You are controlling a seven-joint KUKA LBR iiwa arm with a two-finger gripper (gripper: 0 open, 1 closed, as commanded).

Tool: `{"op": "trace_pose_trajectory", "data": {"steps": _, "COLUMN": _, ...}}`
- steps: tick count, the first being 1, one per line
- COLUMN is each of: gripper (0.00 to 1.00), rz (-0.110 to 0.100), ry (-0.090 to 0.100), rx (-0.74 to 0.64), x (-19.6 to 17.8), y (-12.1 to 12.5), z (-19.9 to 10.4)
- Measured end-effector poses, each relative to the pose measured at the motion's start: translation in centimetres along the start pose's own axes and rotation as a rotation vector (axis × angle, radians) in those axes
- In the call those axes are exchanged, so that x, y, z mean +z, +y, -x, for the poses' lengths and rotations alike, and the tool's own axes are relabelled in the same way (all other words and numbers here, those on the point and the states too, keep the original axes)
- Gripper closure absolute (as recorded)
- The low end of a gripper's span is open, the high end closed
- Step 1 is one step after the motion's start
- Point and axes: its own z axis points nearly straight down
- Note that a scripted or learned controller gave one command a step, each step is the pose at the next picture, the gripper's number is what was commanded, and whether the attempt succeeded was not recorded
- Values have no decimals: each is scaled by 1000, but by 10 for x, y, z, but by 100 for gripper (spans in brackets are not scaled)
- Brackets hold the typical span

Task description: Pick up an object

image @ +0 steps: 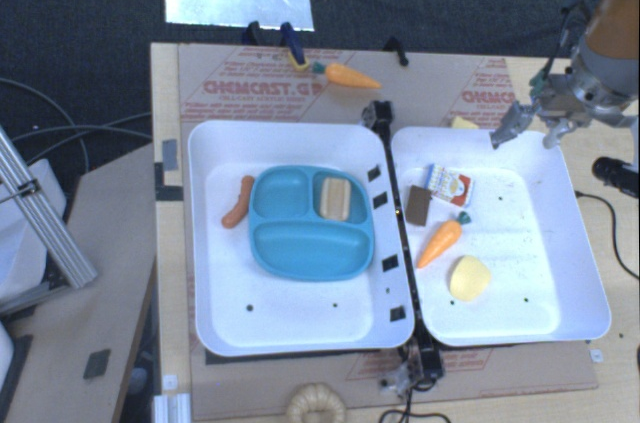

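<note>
"Where is the two-finger metal gripper [528,131] hanging?"

"Over the right white plastic bin's [580,296] far edge. Its fingers are spreading wide, pinching nothing."

"And the toys?"

"The orange plastic carrot [439,243] and round yellow lemon [469,278] are lying well below the fingers, apart from them."

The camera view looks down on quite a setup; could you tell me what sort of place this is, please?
Most likely a robotics lab bench for grasping trials. Two shallow white bins sit side by side holding toy food, such as a carrot and a blue divided plate, while the arm's end effector hangs over the right bin.
</note>
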Motion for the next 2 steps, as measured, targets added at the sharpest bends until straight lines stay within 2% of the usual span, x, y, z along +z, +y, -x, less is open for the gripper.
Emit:
{"op": "trace_pose_trajectory", "data": {"steps": 1, "gripper": 0, "rz": 11, "ry": -2, "rx": -2, "x": -7, "y": 2, "z": 0}}
{"op": "trace_pose_trajectory", "data": {"steps": 2, "gripper": 0, "rz": 6, "ry": -1, "rx": -1, "x": 56, "y": 1, "z": 0}}
